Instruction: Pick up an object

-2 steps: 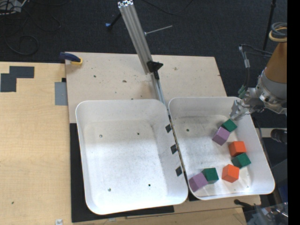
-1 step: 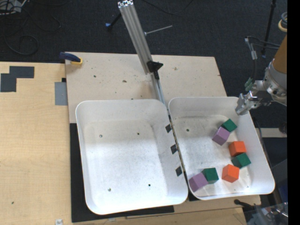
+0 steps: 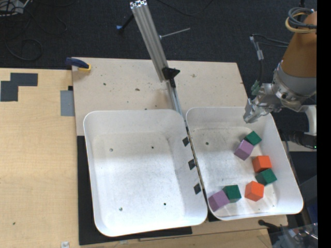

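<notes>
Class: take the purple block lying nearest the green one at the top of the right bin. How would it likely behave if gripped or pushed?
The purple block looks solid and flat-faced, so it probably stays stiff and slides, not rolls. It seems small, likely light. It appears to touch the green block, so a push may shift both.

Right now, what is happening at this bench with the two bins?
A grey arm's gripper hangs over the far edge of the right bin, with nothing seen in it. Seven blocks lie in that bin: two purple, three green, two orange. The nearest to it is a green block. None is lifted yet.
</notes>
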Motion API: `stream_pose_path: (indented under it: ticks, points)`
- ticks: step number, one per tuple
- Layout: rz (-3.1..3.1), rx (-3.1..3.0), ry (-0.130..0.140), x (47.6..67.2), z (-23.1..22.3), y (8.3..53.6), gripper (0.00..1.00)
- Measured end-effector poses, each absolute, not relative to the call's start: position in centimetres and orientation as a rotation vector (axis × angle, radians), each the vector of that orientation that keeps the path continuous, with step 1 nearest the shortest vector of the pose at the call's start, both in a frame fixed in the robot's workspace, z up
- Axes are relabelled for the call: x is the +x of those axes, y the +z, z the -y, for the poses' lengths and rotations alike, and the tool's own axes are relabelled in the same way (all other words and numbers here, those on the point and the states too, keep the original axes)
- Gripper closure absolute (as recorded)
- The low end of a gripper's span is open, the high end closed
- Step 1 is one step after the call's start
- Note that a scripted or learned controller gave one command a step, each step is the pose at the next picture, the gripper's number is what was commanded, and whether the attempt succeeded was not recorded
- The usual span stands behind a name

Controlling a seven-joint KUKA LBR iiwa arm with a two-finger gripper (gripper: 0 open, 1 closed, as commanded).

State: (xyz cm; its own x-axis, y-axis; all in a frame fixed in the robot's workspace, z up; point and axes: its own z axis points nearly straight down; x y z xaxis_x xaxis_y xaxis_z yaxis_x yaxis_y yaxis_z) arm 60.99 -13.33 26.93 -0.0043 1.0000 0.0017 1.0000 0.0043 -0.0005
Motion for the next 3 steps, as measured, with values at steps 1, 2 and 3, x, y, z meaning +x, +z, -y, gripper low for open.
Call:
stream_pose_path:
  ticks: [1,2,3]
  points:
    - [2.223,-2.215,0.001,61.5,9.2,26.1,1.0]
    - [2.224,-2.215,0.001,62.4,4.9,25.8,1.0]
    - [2.225,-2.215,-0.001,63.6,-0.6,25.8,1.0]
